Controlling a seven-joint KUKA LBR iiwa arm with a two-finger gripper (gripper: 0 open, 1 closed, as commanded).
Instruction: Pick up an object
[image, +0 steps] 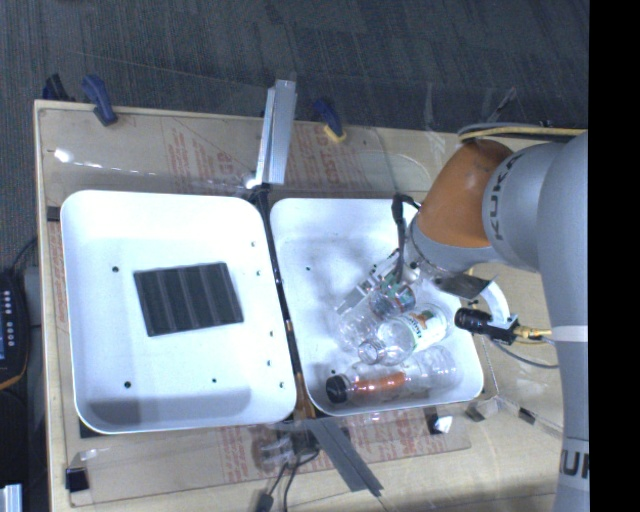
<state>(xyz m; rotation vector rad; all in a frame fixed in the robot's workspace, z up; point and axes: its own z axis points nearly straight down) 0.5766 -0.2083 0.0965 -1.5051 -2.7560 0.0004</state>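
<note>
Fingers cannot be made out; whether the gripper has hold of anything cannot be told. It sits low in the right bin, among clear plastic bottles heaped toward the bin's front right corner, probably to reach one. A brown tube lies along the front edge. The left bin carries a dark ribbed mat near its middle.

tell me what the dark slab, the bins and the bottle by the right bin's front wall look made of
Slab: dark grey, matte, ribbed; probably rubber or foam.
Bins: white, smooth, slightly glossy with rounded corners; likely moulded plastic.
Bottle: see-through reddish body with a black cap; looks like clear plastic, though glass can't be excluded.
</note>
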